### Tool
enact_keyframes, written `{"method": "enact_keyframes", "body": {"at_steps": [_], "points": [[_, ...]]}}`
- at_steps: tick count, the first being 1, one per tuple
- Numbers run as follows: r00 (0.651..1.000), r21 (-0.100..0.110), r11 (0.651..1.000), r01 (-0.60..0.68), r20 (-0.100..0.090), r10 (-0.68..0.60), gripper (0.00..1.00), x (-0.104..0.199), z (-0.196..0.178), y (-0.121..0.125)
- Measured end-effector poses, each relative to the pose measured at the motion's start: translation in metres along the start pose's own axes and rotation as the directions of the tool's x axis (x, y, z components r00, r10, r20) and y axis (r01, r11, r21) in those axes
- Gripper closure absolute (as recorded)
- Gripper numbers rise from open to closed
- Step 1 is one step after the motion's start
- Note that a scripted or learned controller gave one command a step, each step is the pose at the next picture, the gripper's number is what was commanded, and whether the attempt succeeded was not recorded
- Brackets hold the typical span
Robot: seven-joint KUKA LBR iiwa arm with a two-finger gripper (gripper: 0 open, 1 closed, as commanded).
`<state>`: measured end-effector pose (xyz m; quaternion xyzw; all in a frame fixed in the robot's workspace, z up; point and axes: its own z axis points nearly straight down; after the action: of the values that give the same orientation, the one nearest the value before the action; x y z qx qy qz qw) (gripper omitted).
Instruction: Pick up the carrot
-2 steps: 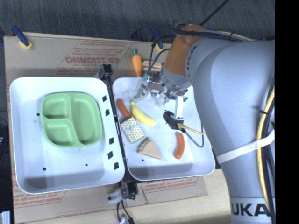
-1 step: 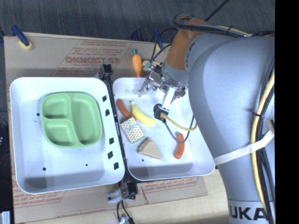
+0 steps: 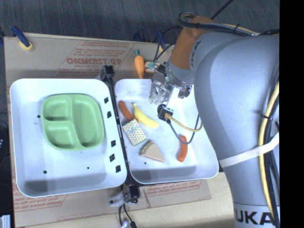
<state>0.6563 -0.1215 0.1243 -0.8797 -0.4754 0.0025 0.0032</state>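
Orange carrot outside bins on cardboard; gripper nearby, opening unclear.

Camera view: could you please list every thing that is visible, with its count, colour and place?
carrot: 1, orange with green top, on the cardboard just behind the right bin
divided plate: 1, light green, in the left bin
left bin: 1, white
right bin: 1, white
banana: 1, yellow, right bin
sausages: 2, red-orange, right bin
checkered packet: 1, yellow-green, right bin
sandwich wedge: 1, tan, right bin
clamp: 1, blue and yellow, cardboard's far left corner
gripper: 1, metallic, over the right bin's rear
arm: 1, grey, orange band
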Motion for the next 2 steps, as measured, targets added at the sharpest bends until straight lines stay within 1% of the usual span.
{"method": "enact_keyframes", "body": {"at_steps": [1,2], "points": [[0.972,-0.004,0.972,-0.235,-0.001,0.235,1.00,-0.013,-0.122,-0.036],[0.781,0.001,0.781,-0.624,0.000,0.624,1.00,-0.044,-0.105,-0.074]]}}
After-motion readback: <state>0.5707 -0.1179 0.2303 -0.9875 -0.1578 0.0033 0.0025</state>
